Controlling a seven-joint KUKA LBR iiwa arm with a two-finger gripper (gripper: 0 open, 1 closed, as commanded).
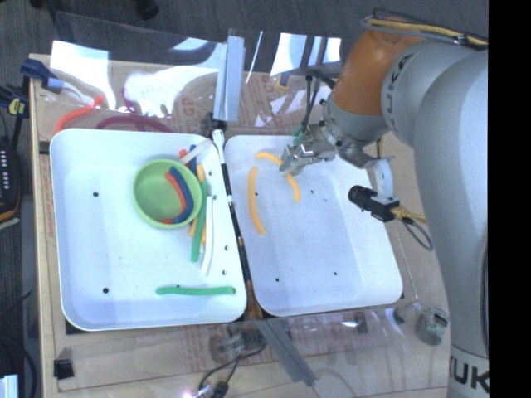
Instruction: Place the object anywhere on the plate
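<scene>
A round green plate [166, 193] lies in the left bin [91, 247], with a red strip and a blue strip [176, 182] resting on it. In the right bin [332, 264] lie a long orange strip [255, 199], a curved orange strip [267, 157] and a short orange strip [294, 189]. My gripper [292, 161] is low over the right bin's far part, between the curved strip and the short one. Whether it touches either one is unclear.
Several thin strips lie by the plate's right rim along the left bin's wall: white [211, 222], green [197, 240] and orange. A green strip [196, 289] lies near that bin's front. The arm's grey body [431, 139] overhangs the right bin's right side.
</scene>
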